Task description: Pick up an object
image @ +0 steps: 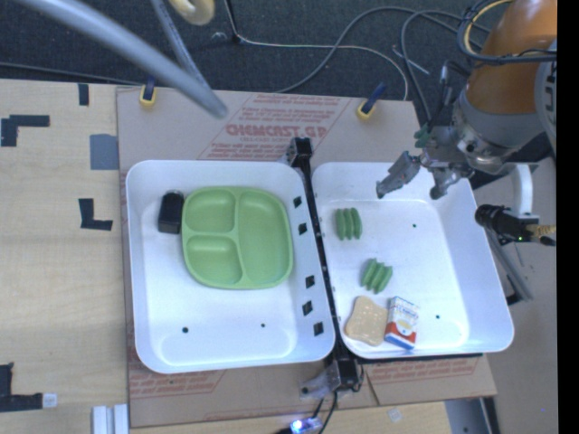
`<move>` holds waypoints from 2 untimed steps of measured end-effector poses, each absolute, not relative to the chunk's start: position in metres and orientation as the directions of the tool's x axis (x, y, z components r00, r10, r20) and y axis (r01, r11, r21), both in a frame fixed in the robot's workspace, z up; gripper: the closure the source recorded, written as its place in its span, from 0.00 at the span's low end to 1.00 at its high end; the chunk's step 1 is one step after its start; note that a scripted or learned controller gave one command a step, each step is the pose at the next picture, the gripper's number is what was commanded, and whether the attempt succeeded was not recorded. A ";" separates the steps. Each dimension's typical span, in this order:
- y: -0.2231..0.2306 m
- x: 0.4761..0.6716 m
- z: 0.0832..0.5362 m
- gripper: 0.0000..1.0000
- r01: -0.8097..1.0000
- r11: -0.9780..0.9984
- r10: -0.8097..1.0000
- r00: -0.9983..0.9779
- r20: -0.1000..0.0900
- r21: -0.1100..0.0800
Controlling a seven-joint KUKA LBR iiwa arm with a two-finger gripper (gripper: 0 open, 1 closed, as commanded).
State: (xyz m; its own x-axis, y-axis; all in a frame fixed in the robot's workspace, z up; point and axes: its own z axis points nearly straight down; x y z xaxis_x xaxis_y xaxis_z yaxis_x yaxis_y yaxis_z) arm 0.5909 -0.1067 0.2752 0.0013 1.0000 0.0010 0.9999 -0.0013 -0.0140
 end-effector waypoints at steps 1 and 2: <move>-0.107 0.593 0.282 0.00 1.000 0.001 1.000 -0.001 -0.001 -0.001; -0.106 0.587 0.219 0.00 1.000 0.001 1.000 -0.001 0.000 -0.008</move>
State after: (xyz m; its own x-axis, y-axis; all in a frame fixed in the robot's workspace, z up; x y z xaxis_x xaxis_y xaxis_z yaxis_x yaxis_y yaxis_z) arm 0.5870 -0.1058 0.2185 -0.0007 1.0000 -0.0004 1.0000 0.0007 -0.0079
